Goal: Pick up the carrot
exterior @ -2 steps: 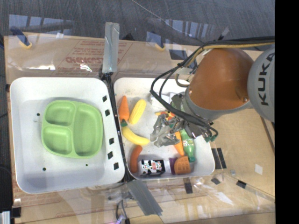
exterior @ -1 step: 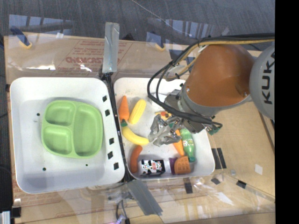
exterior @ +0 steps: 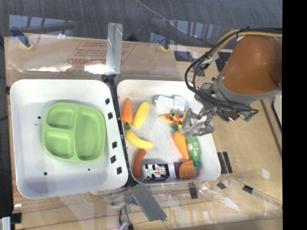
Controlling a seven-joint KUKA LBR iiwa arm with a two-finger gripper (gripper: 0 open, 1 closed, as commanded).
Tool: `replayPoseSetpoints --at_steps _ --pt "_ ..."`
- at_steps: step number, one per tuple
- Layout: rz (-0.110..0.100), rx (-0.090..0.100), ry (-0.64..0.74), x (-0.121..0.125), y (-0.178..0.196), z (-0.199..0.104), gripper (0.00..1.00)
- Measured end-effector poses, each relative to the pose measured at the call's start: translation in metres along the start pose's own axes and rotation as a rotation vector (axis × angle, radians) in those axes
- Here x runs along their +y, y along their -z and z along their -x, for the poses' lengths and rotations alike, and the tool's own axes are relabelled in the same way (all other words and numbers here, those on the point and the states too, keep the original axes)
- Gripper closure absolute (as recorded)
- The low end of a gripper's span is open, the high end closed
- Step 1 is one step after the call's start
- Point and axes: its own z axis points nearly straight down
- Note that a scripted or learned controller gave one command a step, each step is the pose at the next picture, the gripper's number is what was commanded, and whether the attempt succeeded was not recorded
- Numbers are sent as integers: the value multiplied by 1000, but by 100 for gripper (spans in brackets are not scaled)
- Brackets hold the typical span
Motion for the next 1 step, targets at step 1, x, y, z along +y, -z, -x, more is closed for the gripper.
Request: replayPoseSetpoints --at_steps 1 --pt "1 -2 347 14 -162 -4 100"
